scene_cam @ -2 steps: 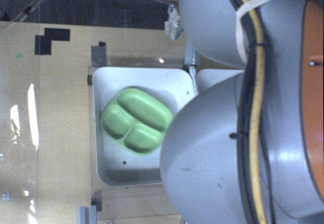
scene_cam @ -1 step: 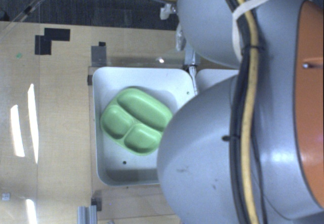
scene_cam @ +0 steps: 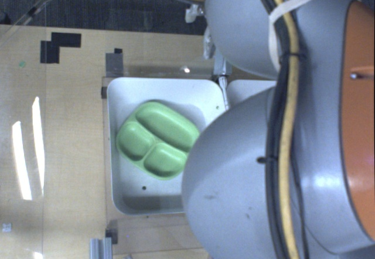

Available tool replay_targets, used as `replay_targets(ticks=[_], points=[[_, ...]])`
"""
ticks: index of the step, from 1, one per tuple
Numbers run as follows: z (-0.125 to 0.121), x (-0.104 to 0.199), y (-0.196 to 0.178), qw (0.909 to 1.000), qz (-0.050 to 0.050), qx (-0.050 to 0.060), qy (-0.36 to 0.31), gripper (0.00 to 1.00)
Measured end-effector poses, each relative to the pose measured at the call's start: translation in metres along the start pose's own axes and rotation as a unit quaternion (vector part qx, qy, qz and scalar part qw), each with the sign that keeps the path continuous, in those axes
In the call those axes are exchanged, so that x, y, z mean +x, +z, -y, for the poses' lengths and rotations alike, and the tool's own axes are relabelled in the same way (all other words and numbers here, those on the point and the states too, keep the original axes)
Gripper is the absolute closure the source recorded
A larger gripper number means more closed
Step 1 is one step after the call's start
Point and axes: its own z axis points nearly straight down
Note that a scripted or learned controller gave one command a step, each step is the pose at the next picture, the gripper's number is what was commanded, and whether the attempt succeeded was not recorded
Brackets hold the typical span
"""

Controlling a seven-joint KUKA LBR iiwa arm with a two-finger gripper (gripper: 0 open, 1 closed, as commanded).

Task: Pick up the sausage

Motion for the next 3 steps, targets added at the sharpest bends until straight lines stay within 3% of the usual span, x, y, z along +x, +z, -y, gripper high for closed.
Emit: replay_targets(ticks=[3], points=[[0.0,0.0,0.0,1.0,0.0,0.0,0.0,0.0]])
